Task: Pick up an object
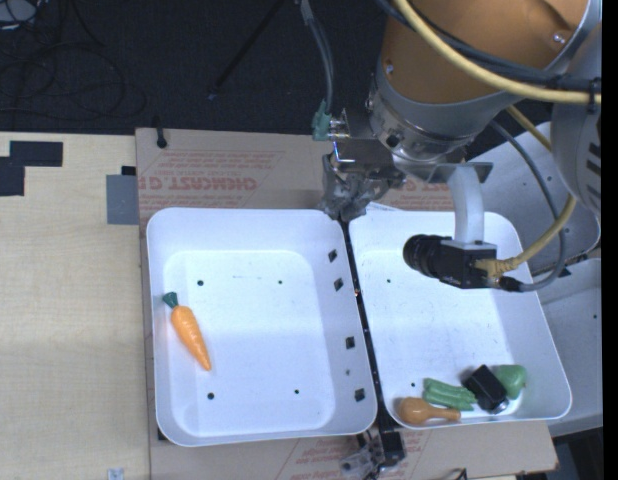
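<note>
Carrot (190,336) lying in left bin (239,233), well apart from end effector (351,196), long axis slanting; jaw state impossible to tell.

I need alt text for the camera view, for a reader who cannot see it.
A grey robot arm's gripper hangs over the far end of the divide between two white bins. The left bin holds a toy carrot; the right bin's near corner holds several small toys.

Two white bins (159,268). One toy carrot (190,336) in left bin. Right bin: one green bean pod (449,394), one tan pear-ish thing (425,411), one black block (486,387), one green piece (512,376).
</note>
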{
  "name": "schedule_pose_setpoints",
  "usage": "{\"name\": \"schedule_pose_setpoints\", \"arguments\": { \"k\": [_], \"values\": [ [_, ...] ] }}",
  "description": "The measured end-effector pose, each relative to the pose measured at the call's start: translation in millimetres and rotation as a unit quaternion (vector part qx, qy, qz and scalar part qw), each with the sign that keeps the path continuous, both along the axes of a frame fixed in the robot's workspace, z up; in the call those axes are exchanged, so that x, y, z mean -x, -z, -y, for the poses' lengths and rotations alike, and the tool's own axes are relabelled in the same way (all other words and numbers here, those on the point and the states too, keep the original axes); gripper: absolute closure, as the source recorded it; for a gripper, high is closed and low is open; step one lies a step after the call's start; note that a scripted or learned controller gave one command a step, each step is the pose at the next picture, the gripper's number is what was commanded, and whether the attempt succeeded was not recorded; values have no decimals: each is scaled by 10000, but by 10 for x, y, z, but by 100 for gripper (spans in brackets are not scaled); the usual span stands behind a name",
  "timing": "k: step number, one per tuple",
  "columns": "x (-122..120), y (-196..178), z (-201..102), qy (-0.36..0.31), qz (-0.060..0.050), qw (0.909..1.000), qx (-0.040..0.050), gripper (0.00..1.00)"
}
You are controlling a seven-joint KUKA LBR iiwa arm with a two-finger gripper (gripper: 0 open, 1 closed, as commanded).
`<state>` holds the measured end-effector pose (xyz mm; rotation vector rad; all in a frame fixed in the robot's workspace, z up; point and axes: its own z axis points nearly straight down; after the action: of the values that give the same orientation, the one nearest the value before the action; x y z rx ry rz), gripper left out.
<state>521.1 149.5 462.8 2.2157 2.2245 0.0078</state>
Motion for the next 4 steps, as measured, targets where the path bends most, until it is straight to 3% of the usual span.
{"name": "schedule_pose_setpoints", "arguments": {
  "k": [1,2,3,4],
  "values": [
    [-466,-794,428,36,7,10000,16,100],
    [-648,1496,41,8,-122,9999,34,100],
    [-487,726,-46,6,-9,10000,4,100],
    [-774,1190,679,50,-57,10000,28,100]
  ]
}}
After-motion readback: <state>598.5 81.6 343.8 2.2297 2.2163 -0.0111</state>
